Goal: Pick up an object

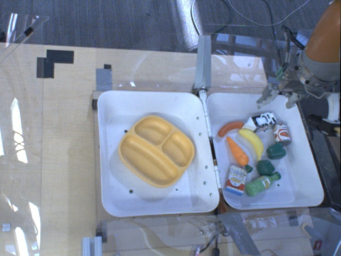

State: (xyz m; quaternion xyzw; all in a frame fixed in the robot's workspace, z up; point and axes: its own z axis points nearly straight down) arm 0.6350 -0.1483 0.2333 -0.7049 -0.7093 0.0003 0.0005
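My gripper hovers over the far edge of the right bin, its two fingers spread open with nothing between them. Below it in that bin lie several small items: a black-and-white box, a small can, a red sausage, a banana, a carrot, a green pepper, a dark green vegetable, a green bottle and a small carton. The box sits closest to the gripper, just in front of it.
The left bin holds a yellow divided plate. A metal post stands at the far end of the divider between the bins. Cables loop behind the right bin.
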